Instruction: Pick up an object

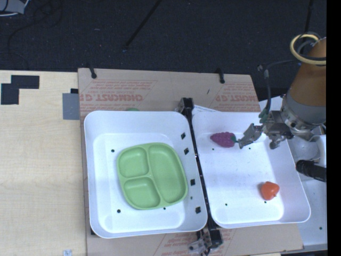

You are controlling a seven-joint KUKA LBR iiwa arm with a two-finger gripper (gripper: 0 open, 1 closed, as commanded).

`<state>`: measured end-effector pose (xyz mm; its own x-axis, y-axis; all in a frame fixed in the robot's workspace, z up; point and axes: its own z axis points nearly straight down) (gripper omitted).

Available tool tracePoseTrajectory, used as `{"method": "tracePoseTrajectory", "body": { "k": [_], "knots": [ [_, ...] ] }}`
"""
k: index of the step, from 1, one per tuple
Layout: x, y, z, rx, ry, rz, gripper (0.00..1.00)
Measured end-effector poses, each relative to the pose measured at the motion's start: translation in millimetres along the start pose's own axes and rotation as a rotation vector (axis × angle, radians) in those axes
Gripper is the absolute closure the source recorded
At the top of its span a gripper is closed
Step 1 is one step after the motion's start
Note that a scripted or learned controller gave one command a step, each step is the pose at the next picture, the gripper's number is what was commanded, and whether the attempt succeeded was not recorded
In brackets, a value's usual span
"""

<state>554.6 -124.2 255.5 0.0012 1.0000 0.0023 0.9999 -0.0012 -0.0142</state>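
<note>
Orange object (269, 190) near front; arm (306, 95) low over right bin (298, 217).

I was looking down on a robotics lab bench, not a home or shop. Two shallow white bins (101, 143) sat side by side on a sheet of printed cardboard (160, 92), clamped together along their shared edge by a black bracket (187, 108). The cardboard lay on a pale wooden bench (37, 164) marked with black and grey squares (69, 105), the sort used as camera markers. Beyond the far edge the floor was dark carpet (186, 25) with loose cables (144, 20) trailing across it. At the right stood the industrial arm (311, 84), grey with an orange band, wires looped about it. The bins held toy items: a green divided plate (152, 175), a purple toy (223, 139), an orange toy (269, 190).
</note>
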Motion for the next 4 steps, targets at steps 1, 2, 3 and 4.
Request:
{"method": "tracePoseTrajectory", "body": {
  "k": [1, 2, 3, 4],
  "knots": [
    [-0.1, 1.9, -6.0, -0.011, -0.001, -0.002, 0.00],
    [-1.2, -0.3, 58.6, -0.004, 0.000, -0.001, 0.00],
    [-0.5, -1.0, 123.5, -0.004, 0.000, -0.001, 0.00],
    [0.7, -0.8, 170.4, -0.010, -0.001, -0.001, 0.00]
  ]
}}
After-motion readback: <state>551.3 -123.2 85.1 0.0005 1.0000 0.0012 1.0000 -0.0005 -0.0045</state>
